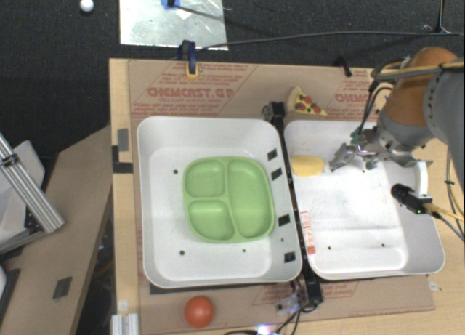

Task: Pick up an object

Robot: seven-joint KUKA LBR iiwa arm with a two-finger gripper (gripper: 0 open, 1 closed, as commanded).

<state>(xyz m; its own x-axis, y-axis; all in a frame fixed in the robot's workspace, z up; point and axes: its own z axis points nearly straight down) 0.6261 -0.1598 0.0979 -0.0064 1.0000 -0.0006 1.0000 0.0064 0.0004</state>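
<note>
The gripper (347,157) hovers in the right bin (363,261) just beside a yellow object (306,166), its grip too blurred to tell.

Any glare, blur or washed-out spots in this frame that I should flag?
Camera view: the foil sheet at the top reflects light with glare; the right bin floor looks nearly washed out; the gripper and wrist are slightly soft; the green tray in the left bin is evenly lit.
</note>
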